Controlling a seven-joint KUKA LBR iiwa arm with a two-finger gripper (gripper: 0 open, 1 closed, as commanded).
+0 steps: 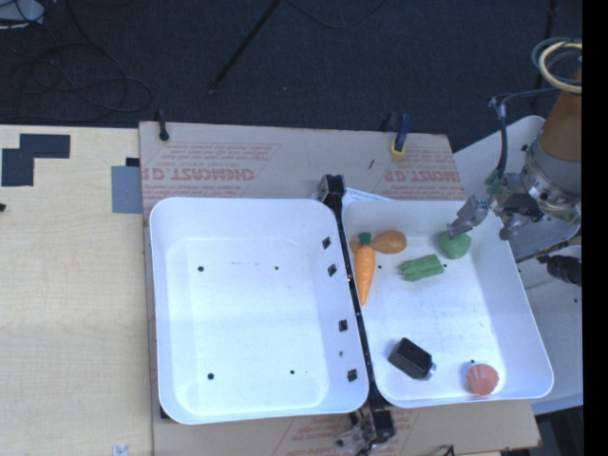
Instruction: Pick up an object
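Note:
The right bin (513, 293) holds several small objects. A round green piece (456, 245) lies near its far right corner, and a long green piece (421, 268) sits just left of it. An orange carrot (364, 272) rests against the divider, with an orange lump (389, 242) beside its top. A black block (411, 358) and a pinkish-red ball (482, 378) lie near the front. My gripper (488, 220) hovers over the bin's far right edge, open, with nothing between its fingers. Its left finger (465, 218) is just above the round green piece.
The left bin (190, 226) stands beside the right one, separated by a black-clipped divider (344, 283). Both bins rest on a cardboard sheet (237, 164). A blue-and-yellow clamp (400, 136) grips the sheet's far edge. Cables lie on the dark floor behind.

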